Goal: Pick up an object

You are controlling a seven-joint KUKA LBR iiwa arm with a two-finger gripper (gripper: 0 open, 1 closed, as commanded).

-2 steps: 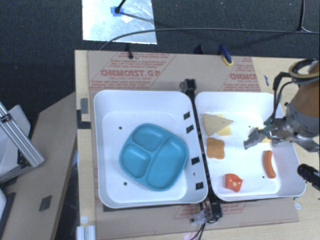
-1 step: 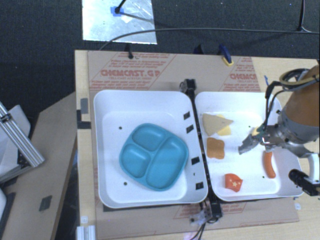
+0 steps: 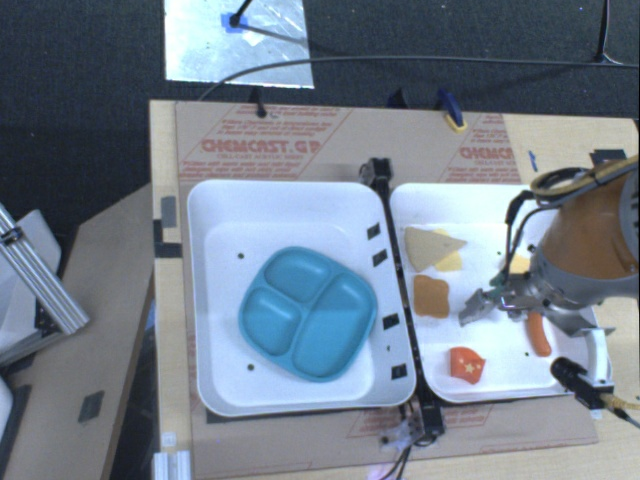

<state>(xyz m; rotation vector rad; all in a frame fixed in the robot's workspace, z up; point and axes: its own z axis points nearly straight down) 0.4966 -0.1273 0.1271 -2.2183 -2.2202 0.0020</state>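
Two shallow white bins sit side by side on a counter (image 3: 300, 133) covered by a tan sheet printed with red lettering. Their walls are smooth and glossy with rounded corners, and a dark strip with black clips runs along the seam between them.

The left bin (image 3: 215, 268) holds a teal plate (image 3: 307, 312), a rounded square of matte plastic split into three compartments, lying flat and slightly turned near the middle of the bin floor.

The right bin (image 3: 420, 203) holds toy food. A pale wedge (image 3: 432, 245), cream and yellow like a cheese slice, lies near the bin's upper left. Just below it lies a bread piece (image 3: 431, 295), a tan-orange, rounded block. Near the front wall lies a tomato (image 3: 467, 365), small, red-orange with a pale spot. An orange carrot (image 3: 539, 334), thin and stick-like, lies further right, partly under the arm.

The arm's wrist shows an orange band (image 3: 590, 238) over a grey body, wrapped with black cable. The claw (image 3: 483, 306) is metallic grey and points left, low over the right bin's floor, near the bread piece's right side. Whether it is released or clenched cannot be told; the tips blur together. Nothing is seen between them.

A crinkled silver sheet (image 3: 238, 28) lies on the dark floor beyond the counter.
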